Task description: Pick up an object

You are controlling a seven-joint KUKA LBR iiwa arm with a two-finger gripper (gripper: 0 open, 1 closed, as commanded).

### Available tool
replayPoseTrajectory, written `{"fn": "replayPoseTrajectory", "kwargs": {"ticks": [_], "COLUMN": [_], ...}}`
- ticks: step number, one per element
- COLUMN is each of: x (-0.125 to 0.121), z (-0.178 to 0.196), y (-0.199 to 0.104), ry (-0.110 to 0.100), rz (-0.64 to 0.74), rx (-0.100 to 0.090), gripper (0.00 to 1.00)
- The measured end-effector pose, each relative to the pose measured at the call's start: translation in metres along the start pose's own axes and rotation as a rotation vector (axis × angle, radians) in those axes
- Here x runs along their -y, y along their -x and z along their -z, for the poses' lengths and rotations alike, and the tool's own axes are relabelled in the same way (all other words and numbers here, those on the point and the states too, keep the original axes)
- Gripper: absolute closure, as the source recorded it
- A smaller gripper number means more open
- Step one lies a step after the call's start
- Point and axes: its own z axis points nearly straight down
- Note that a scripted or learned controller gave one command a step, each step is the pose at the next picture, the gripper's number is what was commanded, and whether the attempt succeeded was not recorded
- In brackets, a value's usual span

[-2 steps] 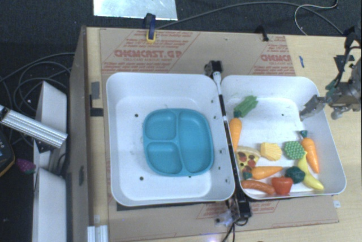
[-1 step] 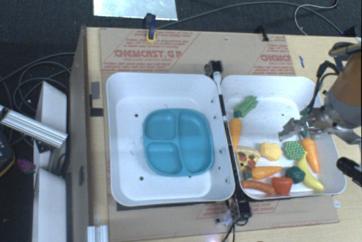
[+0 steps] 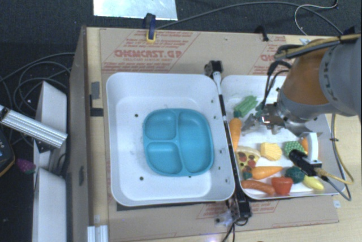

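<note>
I read the arm (image 3: pixel 317 85) reaching in from the right, wrist hanging over the right bin (image 3: pixel 226 88). Gripper (image 3: pixel 261 120) sits low among the toy food, just beside the green piece (image 3: pixel 245 105) near the bin's top left. Whether the tool is open or closed I cannot tell; the wrist body hides it, and nothing is visibly held.

Candidates all lie in the right bin: green piece at top, orange carrot-like piece (image 3: pixel 235 132) along the divider, pizza slice (image 3: pixel 247 157) below it, yellow corn piece (image 3: pixel 270 151), a second carrot (image 3: pixel 266 172), red pepper (image 3: pixel 281 184), sausage (image 3: pixel 257 185) along the bottom edge. Left bin (image 3: pixel 121 122) carries a blue divided plate (image 3: pixel 178 141).

Handling judgement: these look like hollow plastic play food, so light, stiff, smooth-skinned, likely to squirt sideways under an off-centre pinch. The green piece is nearest; I'd take it across its narrow width, mid-length. The pieces at the bottom are crowded and touching, so a grab there risks nudging neighbours.
</note>
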Motion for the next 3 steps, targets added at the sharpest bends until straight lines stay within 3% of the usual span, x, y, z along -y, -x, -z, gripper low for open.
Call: {"fn": "replayPoseTrajectory", "kwargs": {"ticks": [1,2,3], "x": [0.031,0.030,-0.024], "z": [-0.033,-0.023,0.068], "y": [0.034,0.034,-0.061], "ry": [0.002,0.004,0.006], "rz": [-0.003,-0.003,0.001], "rx": [0.002,0.002,0.000], "gripper": [0.00,1.00,1.00]}}
